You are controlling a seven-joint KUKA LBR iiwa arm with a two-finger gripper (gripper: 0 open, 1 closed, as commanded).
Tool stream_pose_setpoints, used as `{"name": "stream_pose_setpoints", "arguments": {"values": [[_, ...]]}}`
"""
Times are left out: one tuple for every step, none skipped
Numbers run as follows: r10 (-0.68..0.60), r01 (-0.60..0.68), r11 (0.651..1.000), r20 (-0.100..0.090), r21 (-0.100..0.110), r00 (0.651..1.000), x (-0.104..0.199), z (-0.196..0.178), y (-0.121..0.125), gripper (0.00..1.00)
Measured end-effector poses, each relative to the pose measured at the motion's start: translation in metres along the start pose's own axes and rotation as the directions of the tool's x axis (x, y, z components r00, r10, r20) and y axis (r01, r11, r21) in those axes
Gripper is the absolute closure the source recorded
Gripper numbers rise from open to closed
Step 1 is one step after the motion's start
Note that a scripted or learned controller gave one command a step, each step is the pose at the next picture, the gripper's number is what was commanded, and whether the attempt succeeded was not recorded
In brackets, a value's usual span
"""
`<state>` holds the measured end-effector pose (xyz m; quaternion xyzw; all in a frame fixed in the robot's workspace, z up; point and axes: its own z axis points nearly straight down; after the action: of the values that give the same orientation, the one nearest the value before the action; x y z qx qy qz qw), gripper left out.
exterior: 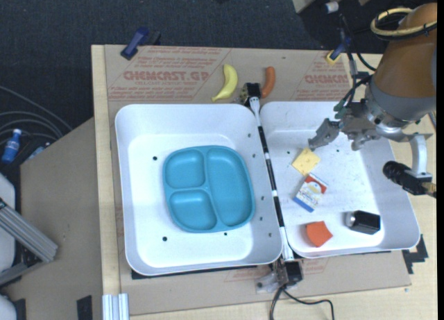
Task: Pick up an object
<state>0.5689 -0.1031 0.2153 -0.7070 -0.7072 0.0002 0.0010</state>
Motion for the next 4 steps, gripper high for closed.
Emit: {"name": "stream_pose_setpoints", "arguments": {"values": [[0.000, 0.000, 1.000, 0.001, 0.000, 1.000, 0.006, 0.130, 0.039, 0.00], [0.001, -0.001, 1.000, 0.001, -0.004, 1.000, 0.006, 0.119, 0.040, 1.00], [-0.001, 0.001, 1.000, 0.000, -0.003, 1.000, 0.071, 0.016, 0.002, 1.00], [0.000, 0.000, 1.000, 0.001, -0.001, 1.000, 0.070, 0.017, 0.002, 0.00]]}}
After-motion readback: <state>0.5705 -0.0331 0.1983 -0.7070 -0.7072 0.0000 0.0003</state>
